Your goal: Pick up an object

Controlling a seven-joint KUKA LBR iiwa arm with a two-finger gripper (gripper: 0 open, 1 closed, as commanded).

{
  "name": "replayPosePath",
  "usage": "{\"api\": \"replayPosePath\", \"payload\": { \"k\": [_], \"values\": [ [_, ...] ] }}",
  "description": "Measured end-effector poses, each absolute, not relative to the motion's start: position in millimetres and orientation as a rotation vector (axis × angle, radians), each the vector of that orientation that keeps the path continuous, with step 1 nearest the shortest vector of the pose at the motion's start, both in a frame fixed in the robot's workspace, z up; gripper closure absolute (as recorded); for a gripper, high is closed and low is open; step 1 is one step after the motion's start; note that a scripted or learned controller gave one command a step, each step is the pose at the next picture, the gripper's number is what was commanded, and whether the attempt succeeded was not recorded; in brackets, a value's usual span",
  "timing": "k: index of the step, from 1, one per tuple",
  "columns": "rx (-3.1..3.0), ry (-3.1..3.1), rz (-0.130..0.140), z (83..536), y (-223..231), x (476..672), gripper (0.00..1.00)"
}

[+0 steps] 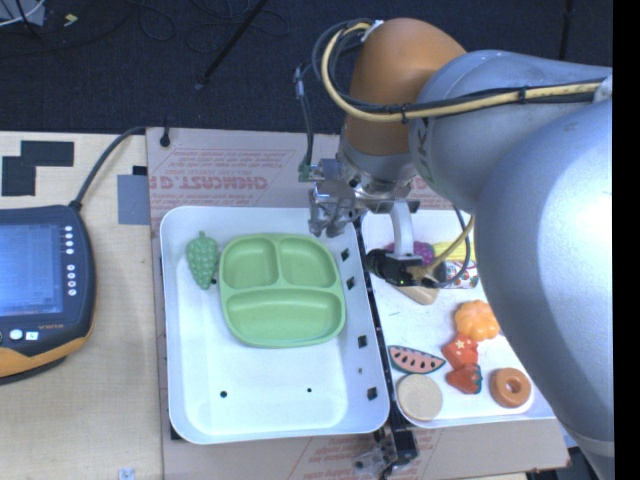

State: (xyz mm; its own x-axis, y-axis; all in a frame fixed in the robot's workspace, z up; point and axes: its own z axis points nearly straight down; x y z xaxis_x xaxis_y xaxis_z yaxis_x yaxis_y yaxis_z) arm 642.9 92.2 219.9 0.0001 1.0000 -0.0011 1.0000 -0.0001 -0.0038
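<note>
My gripper (pixel 331 218) hangs over the far right corner of the left bin (pixel 190 388), just above the far edge of a green divided plate (pixel 282 290). Nothing shows between its fingers. A bunch of green grapes (pixel 202 258) lies left of the plate. In the right bin (pixel 480 416) lie a watermelon slice (pixel 416 359), a round beige disc (pixel 420 396), a brown donut (pixel 511 387), an orange fruit (pixel 474 320) and a red fruit (pixel 462 363). A pink item (pixel 428 253) and a yellow one (pixel 456 270) sit at the far side, partly hidden by the arm.
A teach pendant (pixel 40 288) with a screen lies on the bench left of the bins. The divider wall (pixel 368 338) between the two bins runs just right of the plate. The big grey arm (pixel 540 168) covers the right bin's far right part.
</note>
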Motion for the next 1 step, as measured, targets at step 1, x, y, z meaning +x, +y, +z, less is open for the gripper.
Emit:
{"api": "replayPosePath", "payload": {
  "k": [1],
  "values": [
    [-2.22,-2.22,0.004,237.3,91.9,632.3,1.0]
  ]
}}
